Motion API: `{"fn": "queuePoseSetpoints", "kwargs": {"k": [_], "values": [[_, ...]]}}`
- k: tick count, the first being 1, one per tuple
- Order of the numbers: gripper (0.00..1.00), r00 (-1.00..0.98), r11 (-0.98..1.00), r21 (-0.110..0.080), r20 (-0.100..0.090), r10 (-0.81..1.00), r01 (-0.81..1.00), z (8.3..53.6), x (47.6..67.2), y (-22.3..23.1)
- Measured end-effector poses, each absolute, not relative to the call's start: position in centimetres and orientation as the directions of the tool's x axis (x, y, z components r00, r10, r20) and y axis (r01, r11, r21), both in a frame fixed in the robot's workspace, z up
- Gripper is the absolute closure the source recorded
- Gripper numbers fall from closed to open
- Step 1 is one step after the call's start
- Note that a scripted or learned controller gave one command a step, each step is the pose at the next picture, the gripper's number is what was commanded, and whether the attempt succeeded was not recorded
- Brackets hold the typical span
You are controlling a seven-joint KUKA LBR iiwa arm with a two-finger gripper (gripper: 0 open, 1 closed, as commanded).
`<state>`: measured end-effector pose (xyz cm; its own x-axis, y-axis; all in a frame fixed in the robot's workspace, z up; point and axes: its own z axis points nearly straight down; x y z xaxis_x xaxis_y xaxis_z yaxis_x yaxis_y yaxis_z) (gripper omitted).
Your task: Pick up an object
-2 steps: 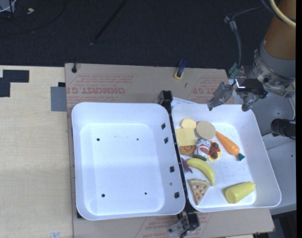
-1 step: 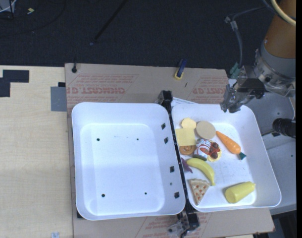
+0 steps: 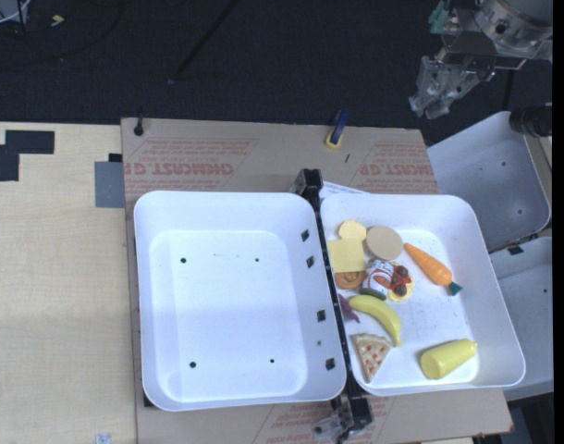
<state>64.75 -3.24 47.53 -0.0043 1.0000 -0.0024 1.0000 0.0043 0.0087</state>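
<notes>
Nearest the camera, a small dark clamp (image 3: 342,424) is seen at the bottom edge of the cardboard sheet (image 3: 226,160), where the two bins meet; it is judged to be there to keep the bins from shifting.

High at the upper right, the gripper (image 3: 439,95) is held well above and beyond the bins, over the dark floor; whether the jaws are open or closed cannot be told, and nothing can be made out between them. Behind it, the grey arm (image 3: 513,12) is seen entering from the right.

Below, the right-hand shallow white bin (image 3: 490,257) is loaded with toy foods, any of which could serve as the thing to be picked. An orange carrot (image 3: 428,264) lies by the far wall, a tan round disc (image 3: 385,242) and a pale yellow block (image 3: 349,245) beside it. A curved yellow banana (image 3: 376,314) is placed in the middle, a triangular pizza slice (image 3: 370,352) and a yellow lemon-like lump (image 3: 447,358) toward the near wall. These are crowded together on the bin's left half, so a clean grasp is judged easier on the carrot or the lump, which lie apart.

The left-hand white bin (image 3: 153,276) is set alongside on the desk (image 3: 51,294), presumably as the receiving side. No object has yet been lifted.
</notes>
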Motion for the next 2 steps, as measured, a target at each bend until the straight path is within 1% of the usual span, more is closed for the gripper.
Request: {"fn": "queuePoseSetpoints", "kwargs": {"k": [1,2], "values": [[1.00,-0.005,0.005,0.005,-0.001,1.000,1.000,54.2,64.4,-3.6],[1.00,-0.004,0.004,-0.021,0.001,1.000,1.000,34.8,64.2,0.3]]}}
